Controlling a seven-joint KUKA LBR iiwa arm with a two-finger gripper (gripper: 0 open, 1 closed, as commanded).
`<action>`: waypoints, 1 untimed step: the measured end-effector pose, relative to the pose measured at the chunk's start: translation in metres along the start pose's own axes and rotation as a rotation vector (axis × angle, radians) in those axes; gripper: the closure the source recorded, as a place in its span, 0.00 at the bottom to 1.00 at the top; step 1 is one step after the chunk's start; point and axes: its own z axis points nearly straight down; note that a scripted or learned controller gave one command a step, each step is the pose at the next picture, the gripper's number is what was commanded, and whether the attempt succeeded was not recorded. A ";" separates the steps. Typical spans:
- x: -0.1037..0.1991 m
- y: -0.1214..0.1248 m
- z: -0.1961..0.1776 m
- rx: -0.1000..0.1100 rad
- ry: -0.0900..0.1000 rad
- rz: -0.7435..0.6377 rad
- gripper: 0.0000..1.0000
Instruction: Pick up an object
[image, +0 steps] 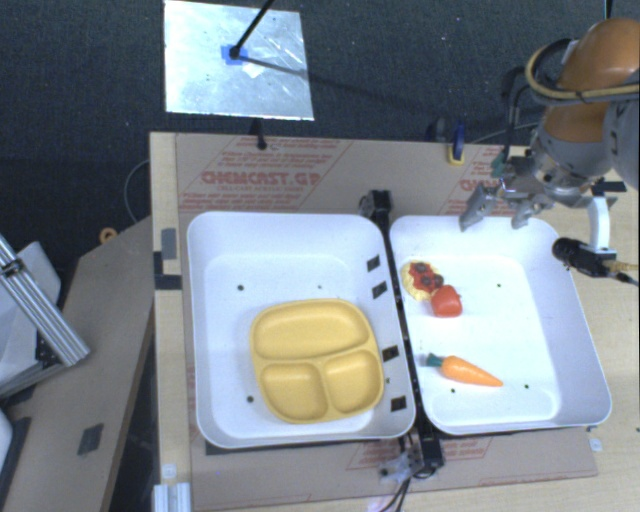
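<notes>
The right bin (540, 395) holds a pizza slice toy (420, 276), a small red tomato-like piece (447, 301) touching it, and an orange carrot (468, 371) with a green stub nearer the front. My gripper (497, 212) hangs above the far edge of the right bin, to the upper right of the pizza slice. Its two fingers are spread apart with nothing between them. The arm's grey wrist and orange band (598, 62) rise toward the top right corner.
The left bin (220, 250) carries a yellow compartment plate (316, 357). A black divider clamp (380, 208) sits between the bins. A black fitting (580, 254) juts over the right bin's far right rim. A metal sheet (237, 60) lies beyond the bench.
</notes>
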 end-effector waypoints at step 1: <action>0.000 0.002 -0.008 -0.014 -0.002 -0.002 0.00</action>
